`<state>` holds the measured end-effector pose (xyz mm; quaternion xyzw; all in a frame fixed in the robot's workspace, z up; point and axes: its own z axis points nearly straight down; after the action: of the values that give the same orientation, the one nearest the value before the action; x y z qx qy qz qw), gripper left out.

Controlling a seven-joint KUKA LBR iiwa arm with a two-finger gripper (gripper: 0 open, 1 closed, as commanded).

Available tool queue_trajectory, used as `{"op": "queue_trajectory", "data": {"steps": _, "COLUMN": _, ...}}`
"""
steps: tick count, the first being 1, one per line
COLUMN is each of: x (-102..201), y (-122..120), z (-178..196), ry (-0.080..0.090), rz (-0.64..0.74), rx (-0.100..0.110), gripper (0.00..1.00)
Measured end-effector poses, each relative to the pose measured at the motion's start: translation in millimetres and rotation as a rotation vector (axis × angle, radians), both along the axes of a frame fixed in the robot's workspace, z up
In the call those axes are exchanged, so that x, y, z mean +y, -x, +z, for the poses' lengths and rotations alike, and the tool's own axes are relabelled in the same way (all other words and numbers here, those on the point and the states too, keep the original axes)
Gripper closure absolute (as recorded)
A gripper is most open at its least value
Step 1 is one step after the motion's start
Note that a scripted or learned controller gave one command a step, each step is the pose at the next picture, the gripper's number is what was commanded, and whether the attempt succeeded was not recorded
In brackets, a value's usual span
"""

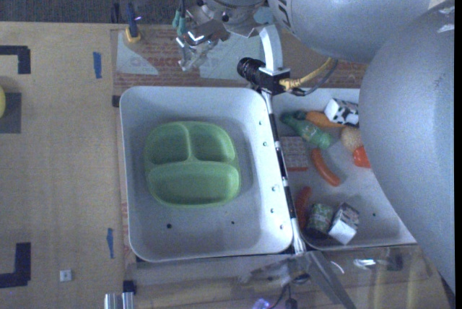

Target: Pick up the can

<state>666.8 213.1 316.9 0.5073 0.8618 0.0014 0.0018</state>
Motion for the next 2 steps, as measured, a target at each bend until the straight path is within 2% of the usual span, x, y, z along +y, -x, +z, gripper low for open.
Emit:
{"op": "queue_trajectory", "data": {"steps": 1, "x": 4.3, "y": 0.7, "z": -20.2, "ry": 0.002, "rz": 0.158, "rx": 0.004, "gripper": 1.0}}
{"op": "queue_trajectory", "data": {"steps": 2, "x": 5.4, "y": 26.8, "z": -12.4, "ry": 0.001, "rz": -0.037, "rx": 0.005, "gripper": 1.0}}
